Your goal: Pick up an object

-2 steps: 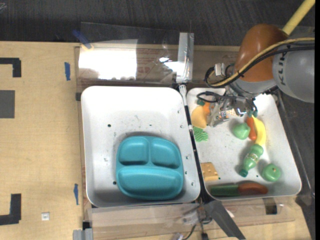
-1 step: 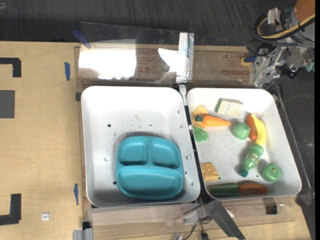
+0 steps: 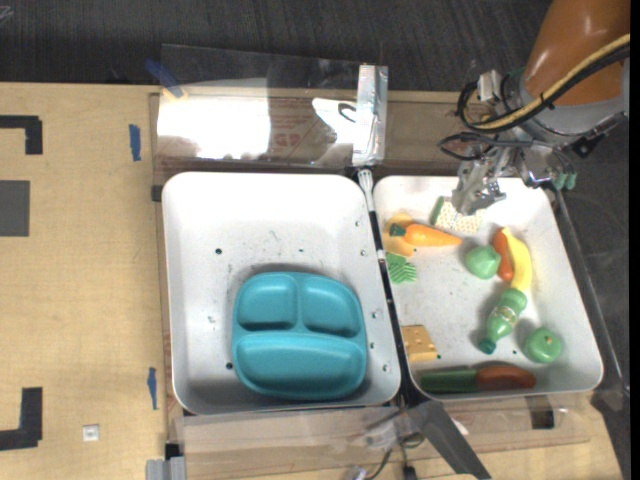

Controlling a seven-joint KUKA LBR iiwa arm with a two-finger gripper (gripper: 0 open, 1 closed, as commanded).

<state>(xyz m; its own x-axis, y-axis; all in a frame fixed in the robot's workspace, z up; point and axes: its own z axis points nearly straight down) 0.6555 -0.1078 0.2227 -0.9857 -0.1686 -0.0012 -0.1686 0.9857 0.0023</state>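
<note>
Orange carrot (image 3: 432,235) just below-left of the hand (image 3: 477,194).

no legible txt, labels, nos.

Glossy white plastic bins (image 3: 200,218), a smooth matt teal plastic tray (image 3: 298,336), on a matt wood-look bench (image 3: 70,268).

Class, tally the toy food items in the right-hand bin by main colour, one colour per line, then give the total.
Green: 4 (round piece, bottle, apple, leafy piece)
Orange: 1 (carrot)
Yellow: 2 (banana, cracker)
Red and green: 1 (long piece by the near wall)
Total: 8
</note>
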